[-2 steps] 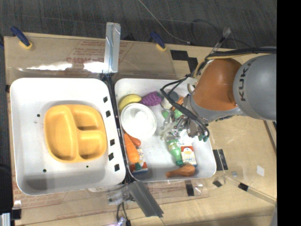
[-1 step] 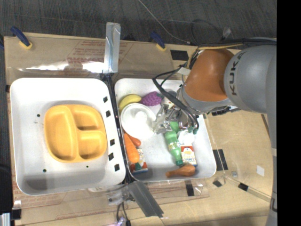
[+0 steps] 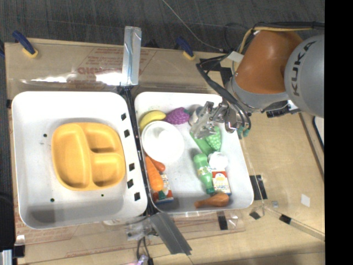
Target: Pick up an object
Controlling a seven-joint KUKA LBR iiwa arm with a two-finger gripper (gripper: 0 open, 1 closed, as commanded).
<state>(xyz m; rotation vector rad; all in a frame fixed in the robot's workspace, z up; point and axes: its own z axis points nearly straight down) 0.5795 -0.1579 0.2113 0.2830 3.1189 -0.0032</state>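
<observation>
My tool (image 3: 207,123) hangs low over the back of the right bin (image 3: 242,170), right above a green toy (image 3: 211,142); whether its grip is open or closed I cannot tell. Crowding it are a purple grape bunch (image 3: 177,115) and yellow banana (image 3: 151,116) to one side, a white bowl (image 3: 162,141) beside them, and a green bottle (image 3: 203,171) with a white-capped bottle (image 3: 219,175) nearer the front. A carrot (image 3: 153,175) lies along the divider. The left bin (image 3: 27,148) holds a yellow divided tray (image 3: 88,154)
</observation>
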